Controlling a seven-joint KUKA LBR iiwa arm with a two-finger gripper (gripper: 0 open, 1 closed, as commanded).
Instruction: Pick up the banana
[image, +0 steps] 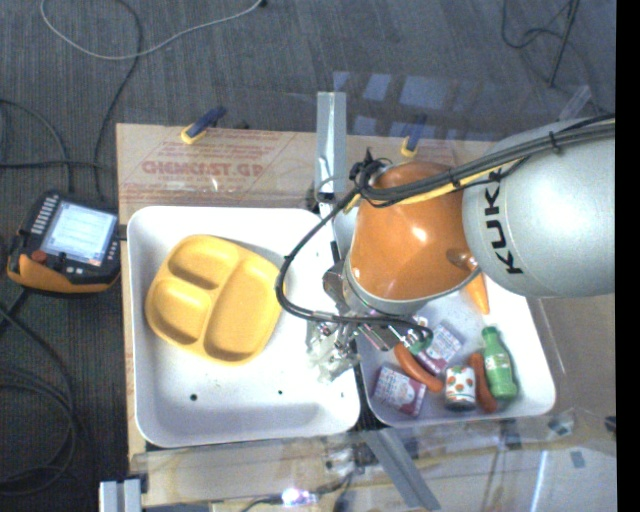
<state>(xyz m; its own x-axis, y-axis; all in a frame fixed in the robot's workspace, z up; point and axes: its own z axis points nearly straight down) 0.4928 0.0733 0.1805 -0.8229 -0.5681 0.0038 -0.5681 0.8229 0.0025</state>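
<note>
Reaching in from the right edge of the bench, bulky grey arm with its orange band, blocking the whole back half of the right bin. Hanging below the band, over the shared rims between the two bins toward their front edge, the gripper: a pale, blurred tangle of metal and black cable, too muddled to tell whether open or closed, and nothing identifiable held in it.

No telling where the banana lies; nothing banana-shaped to be made out among what can be seen, and much of the right bin covered by the arm.

Crowded into the front of the right bin: a green bottle near the front right corner, a small printed can just left of it, a red packet further left, and a reddish sausage-like piece between packet and arm. Peeking out at the arm's lower right, an orange sliver, cut off and unidentifiable.

Resting in the left bin, toward its back left corner, a yellow divided plate, fully in view.

Beyond the bench's left edge, a teach pendant, screen lit.
</note>
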